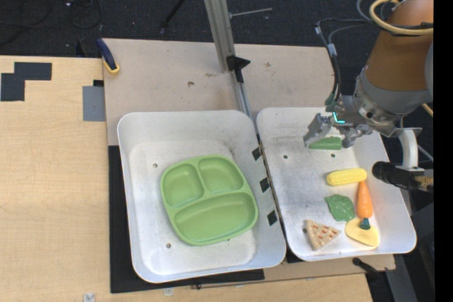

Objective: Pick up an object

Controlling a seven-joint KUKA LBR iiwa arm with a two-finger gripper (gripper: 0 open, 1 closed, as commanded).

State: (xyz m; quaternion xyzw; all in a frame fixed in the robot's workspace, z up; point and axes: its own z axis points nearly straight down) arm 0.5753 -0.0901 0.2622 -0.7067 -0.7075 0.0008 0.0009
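Where the right bin [283, 173] lies, six toys.

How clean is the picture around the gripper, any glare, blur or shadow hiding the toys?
Camera view: light is even and soft; both white bins look bright but not blown out. The gripper is a bit soft, with a small cyan glow at the wrist, above a green piece. Corn, carrot and pizza slice read sharp, with faint shadows.
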